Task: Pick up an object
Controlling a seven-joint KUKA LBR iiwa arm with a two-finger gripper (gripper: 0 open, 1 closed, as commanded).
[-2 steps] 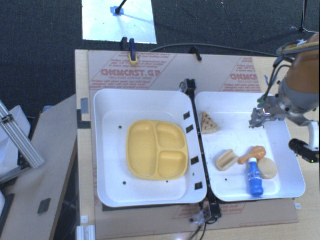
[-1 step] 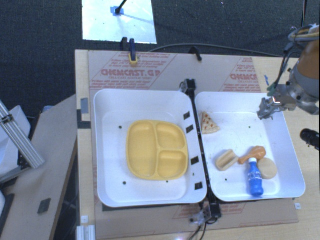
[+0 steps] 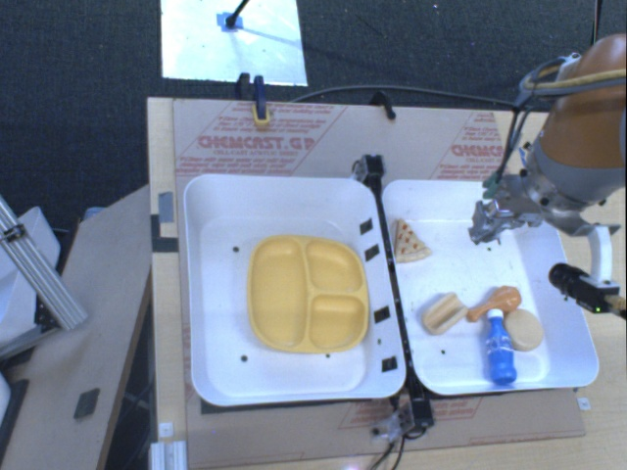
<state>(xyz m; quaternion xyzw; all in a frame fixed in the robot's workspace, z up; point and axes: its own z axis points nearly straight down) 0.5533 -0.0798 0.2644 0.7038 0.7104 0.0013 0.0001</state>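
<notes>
The right bin [image 3: 460, 378] holds a pizza slice [image 3: 409, 242] at its upper left. Lower in the same bin lie a tan bread roll [image 3: 443, 312], an orange drumstick-shaped toy [image 3: 495, 304], a round beige cookie [image 3: 524, 330] and a blue bottle with a white cap [image 3: 501, 352]. My gripper [image 3: 484, 229] hangs over the upper right part of this bin, right of the pizza slice and above the drumstick toy. Nothing shows between its fingertips.
A yellow compartment plate [image 3: 307, 294] lies in the left bin [image 3: 211, 262]. A black divider with clips [image 3: 384, 282] runs between the bins. The orange-banded arm [image 3: 583, 116] comes in over the right bin's upper right corner. A metal rail [image 3: 39, 272] stands at the far left.
</notes>
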